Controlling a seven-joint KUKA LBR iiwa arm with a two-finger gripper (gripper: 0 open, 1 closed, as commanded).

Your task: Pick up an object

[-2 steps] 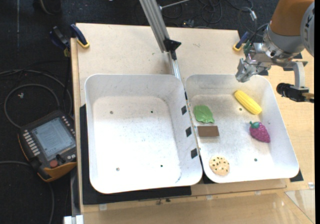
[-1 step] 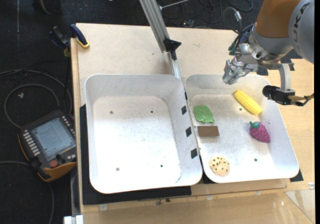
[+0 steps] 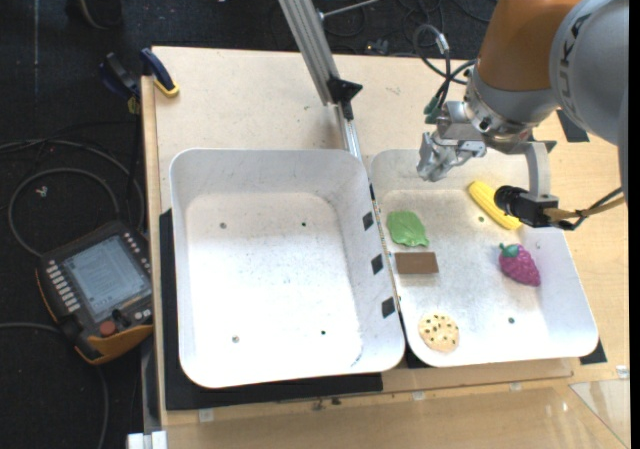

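"KUKA" lettering partly readable on arm (image 3: 590,47); gripper (image 3: 436,169) above right bin (image 3: 570,337).

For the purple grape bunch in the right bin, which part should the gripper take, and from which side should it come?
Probably best from straight above, closing across the wider upper body of the purple grape bunch. It lies flat on the right bin floor, apart from the banana, tapering toward its lower end. The gripper is at the bin's far edge.
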